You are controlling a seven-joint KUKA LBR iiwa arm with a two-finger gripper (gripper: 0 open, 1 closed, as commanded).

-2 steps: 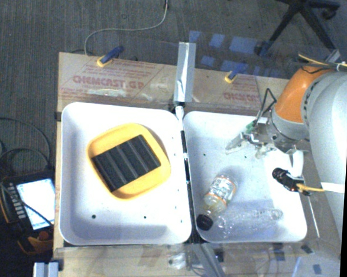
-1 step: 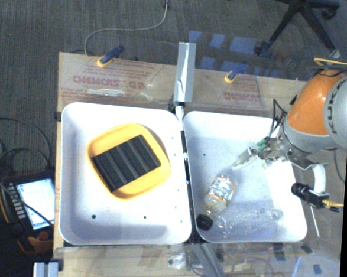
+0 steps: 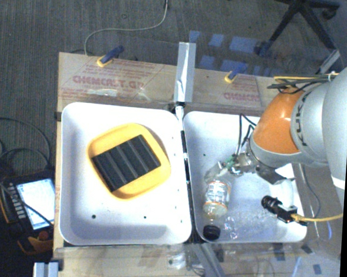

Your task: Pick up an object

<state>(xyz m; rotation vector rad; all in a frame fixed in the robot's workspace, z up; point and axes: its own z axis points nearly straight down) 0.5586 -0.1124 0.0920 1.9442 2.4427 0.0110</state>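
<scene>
Two white bins on tabletop (image 3: 106,77). Left bin (image 3: 73,217): yellow tray (image 3: 130,160) with black ribbed insert. Right bin (image 3: 209,137): clear plastic bottle (image 3: 216,198) lying flat, long axis near-far, black cap (image 3: 211,231) toward near rim. Pincer (image 3: 238,163) just above bottle's far end; grip state cannot tell.

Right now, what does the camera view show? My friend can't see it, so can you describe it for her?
A grey robot arm with an orange band reaches from the right into the right white bin, its end effector just above a clear plastic bottle lying there with its black cap. In the left white bin sits a yellow tray with a black ridged insert.
</scene>
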